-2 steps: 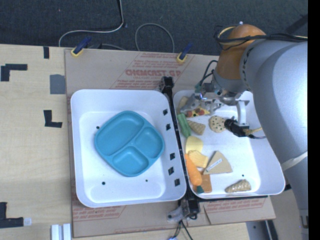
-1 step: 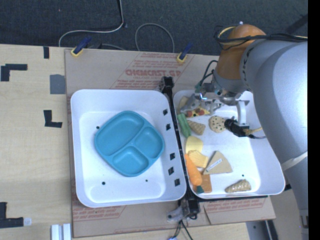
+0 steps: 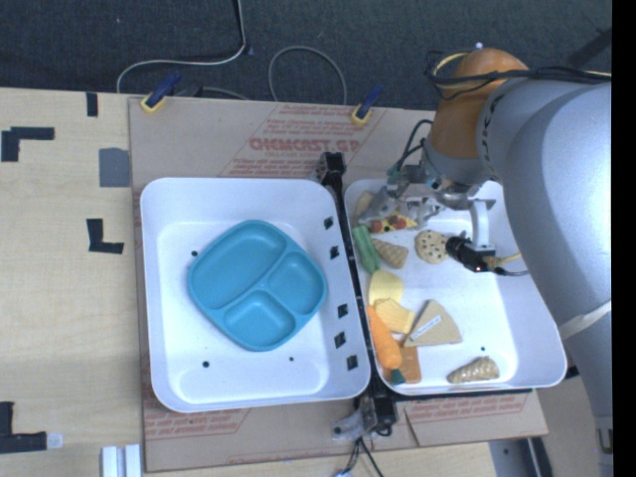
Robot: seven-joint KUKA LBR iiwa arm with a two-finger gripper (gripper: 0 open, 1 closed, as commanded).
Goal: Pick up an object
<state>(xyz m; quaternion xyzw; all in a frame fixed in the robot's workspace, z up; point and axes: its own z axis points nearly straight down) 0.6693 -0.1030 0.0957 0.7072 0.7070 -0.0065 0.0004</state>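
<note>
Camera view shows two white bins side by side on the tabletop. The left bin [image 3: 164,296] holds a blue plate [image 3: 258,283]. The right bin [image 3: 532,321] holds toy food: a cookie [image 3: 430,246], a yellow piece [image 3: 386,288], an orange carrot [image 3: 385,338] and a cheese wedge [image 3: 435,324]. The jaws [image 3: 412,195] sit low by the far edge of the right bin, above the small food there. I cannot tell how they stand. The arm looks to be reaching down to grab. Next it must close on one piece and lift.

Smooth blue plastic tray [image 3: 257,283], glossy white plastic bins [image 3: 159,266], matt brown cardboard [image 3: 288,142], pale wood-grain surface [image 3: 60,306], satin grey metal arm [image 3: 566,167]
</note>
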